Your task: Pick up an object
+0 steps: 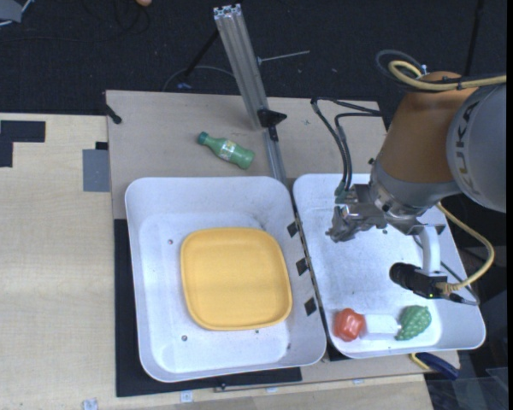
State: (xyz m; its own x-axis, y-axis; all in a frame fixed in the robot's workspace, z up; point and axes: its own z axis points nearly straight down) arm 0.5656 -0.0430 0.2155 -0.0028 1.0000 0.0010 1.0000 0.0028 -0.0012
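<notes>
Here the gripper [346, 226] hangs well above the tomato [349, 324].

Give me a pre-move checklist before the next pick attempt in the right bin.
1. Targets present: red object and green object lie near the right bin's front edge: ok.
2. Tool over the right bin: ok.
3. Tool above a target: it sits toward the bin's back, apart from both: not ok.
4. Finger state: cannot tell.
5. Nothing visibly carried by the tool: ok.
6. Yellow plate in the left bin, away from the tool: ok.
</notes>
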